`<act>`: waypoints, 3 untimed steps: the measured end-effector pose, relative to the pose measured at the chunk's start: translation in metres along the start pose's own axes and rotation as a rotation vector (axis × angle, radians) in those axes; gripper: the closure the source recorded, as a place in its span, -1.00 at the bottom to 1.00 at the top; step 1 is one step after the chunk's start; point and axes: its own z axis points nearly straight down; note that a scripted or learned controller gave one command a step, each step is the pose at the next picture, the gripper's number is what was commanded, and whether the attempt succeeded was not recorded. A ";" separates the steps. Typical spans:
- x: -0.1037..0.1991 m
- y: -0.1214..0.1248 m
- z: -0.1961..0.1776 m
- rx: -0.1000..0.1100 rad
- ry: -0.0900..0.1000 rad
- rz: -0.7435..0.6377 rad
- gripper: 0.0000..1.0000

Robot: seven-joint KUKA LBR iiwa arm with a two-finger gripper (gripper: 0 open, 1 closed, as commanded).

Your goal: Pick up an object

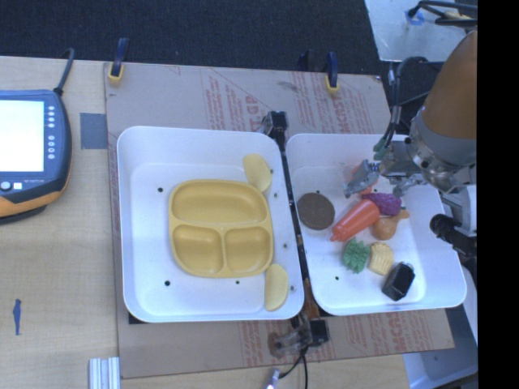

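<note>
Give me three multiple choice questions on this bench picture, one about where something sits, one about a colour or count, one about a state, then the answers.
1. Where does the yellow tray lie?
A. In the left bin
B. In the right bin
C. On the bare bench

2. What colour is the carrot?
A. Green
B. Orange
C. Black

3. How does the tool stand?
A. Above the right bin's far part, nothing seen held between its fingers
B. Gripping the tray
C. Parked over the tablet

Answers: 1 A, the tray fills the left bin's middle. 2 B, the carrot is orange, beside the brown disc. 3 A, the tool hangs just beyond the carrot, over the right bin.
</note>
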 end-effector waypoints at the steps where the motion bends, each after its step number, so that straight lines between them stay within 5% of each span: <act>1: -0.057 -0.028 0.127 0.001 0.000 0.001 -1.00; 2: -0.045 0.003 0.154 -0.001 -0.001 -0.001 -1.00; 3: -0.031 0.100 0.154 0.010 0.001 0.004 -1.00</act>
